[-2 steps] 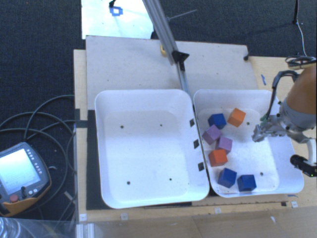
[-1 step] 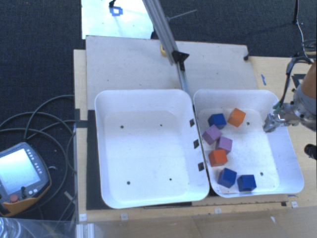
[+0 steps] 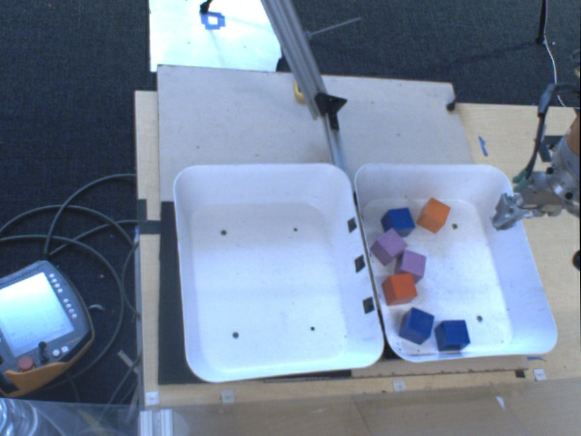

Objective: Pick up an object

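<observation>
Nothing is lifted yet, so the pick looks barely begun: all seven small cubes lie in the right shallow white plastic bin (image 3: 531, 284), from the two dark blue cubes (image 3: 434, 330) nearest the camera, past the orange-red cube (image 3: 399, 288) and two purple cubes (image 3: 400, 253), to the blue cube (image 3: 398, 221) and orange cube (image 3: 434, 214) farthest back. The grey metal two-finger gripper (image 3: 507, 211) hangs over that bin's right rim, apart from every cube, with nothing between its tips. Whether it is spread or closed I cannot tell.
</observation>
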You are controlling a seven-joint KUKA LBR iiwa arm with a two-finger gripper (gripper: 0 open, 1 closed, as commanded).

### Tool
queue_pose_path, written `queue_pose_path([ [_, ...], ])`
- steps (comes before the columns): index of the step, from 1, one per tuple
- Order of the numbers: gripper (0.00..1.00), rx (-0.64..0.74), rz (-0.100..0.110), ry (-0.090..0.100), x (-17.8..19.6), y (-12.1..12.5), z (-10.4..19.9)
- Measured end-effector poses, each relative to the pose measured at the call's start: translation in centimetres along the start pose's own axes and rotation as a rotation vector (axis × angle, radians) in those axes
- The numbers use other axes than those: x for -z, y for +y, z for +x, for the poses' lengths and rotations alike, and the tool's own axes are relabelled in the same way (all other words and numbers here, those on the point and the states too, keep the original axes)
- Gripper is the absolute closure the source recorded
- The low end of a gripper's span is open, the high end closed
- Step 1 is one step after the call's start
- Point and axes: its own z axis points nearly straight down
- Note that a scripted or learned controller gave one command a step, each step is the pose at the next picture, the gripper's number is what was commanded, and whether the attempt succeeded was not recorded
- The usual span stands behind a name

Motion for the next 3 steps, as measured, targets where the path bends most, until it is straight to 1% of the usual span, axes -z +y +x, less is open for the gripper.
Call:
queue_pose_path([
  [1, 1.00, 0.000, -0.001, -0.001, 5.5, 0.2, -0.1],
  [2, 1.00, 0.004, 0.005, 0.004, 5.8, -0.6, 5.1],
  [3, 1.00, 0.004, 0.006, 0.004, 5.5, -1.9, 10.1],
])
